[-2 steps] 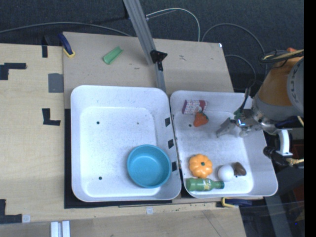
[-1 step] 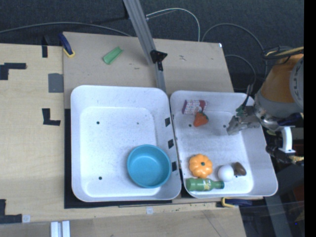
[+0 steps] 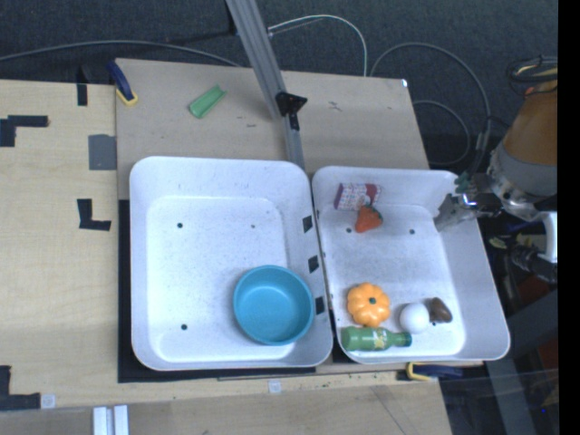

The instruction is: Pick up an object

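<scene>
The claw (image 3: 450, 208) is hanging at the right bin's (image 3: 478, 270) upper right rim, w/ the grey arm (image 3: 530, 157) and its orange band reaching in from the right; can't tell whether it's clenched or released, and nothing is showing as gripped by it. Candidate objs are all sitting in the right bin, to the claw's left and below. An orange-red toy (image 3: 367, 220) is lying left of the claw at approx the same height, touching a small maroon-and-white packet (image 3: 355, 194) just above it. Well below and left of the claw, a small orange pumpkin (image 3: 368, 304) is resting near the bin's front, w/ a green bottle (image 3: 375, 338) lying on its side just beneath it along the front wall. A white ball (image 3: 414, 316) is sitting right of the pumpkin, almost straight below the claw, and a brown obj (image 3: 439, 310) is touching the ball's right side. Far left of the claw, in the left bin (image 3: 181, 198), a blue bowl (image 3: 272, 304) is sitting upright in the front right corner. On the surface (image 3: 362, 125) behind the bins, well up and left of the claw, a green block (image 3: 206, 101) is lying beside a slanted grey pole (image 3: 258, 43).
</scene>
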Controlling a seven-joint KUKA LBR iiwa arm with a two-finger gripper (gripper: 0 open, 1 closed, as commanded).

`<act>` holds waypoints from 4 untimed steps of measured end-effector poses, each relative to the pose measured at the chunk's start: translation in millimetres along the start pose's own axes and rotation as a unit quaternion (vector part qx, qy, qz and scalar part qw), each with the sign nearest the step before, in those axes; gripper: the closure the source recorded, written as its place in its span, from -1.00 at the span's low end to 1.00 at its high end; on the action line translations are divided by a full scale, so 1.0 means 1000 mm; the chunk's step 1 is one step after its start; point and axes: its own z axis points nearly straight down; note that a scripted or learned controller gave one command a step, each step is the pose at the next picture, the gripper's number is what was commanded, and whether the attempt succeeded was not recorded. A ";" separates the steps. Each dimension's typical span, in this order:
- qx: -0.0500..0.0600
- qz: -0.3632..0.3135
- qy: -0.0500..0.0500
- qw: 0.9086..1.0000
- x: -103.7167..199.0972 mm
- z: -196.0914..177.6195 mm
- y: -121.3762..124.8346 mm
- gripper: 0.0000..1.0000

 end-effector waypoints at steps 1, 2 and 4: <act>0.000 0.000 0.000 1.000 0.005 -0.044 0.001 1.00; 0.001 0.000 0.001 1.000 0.005 -0.071 0.002 1.00; 0.004 -0.002 0.002 1.000 0.103 -0.072 -0.013 1.00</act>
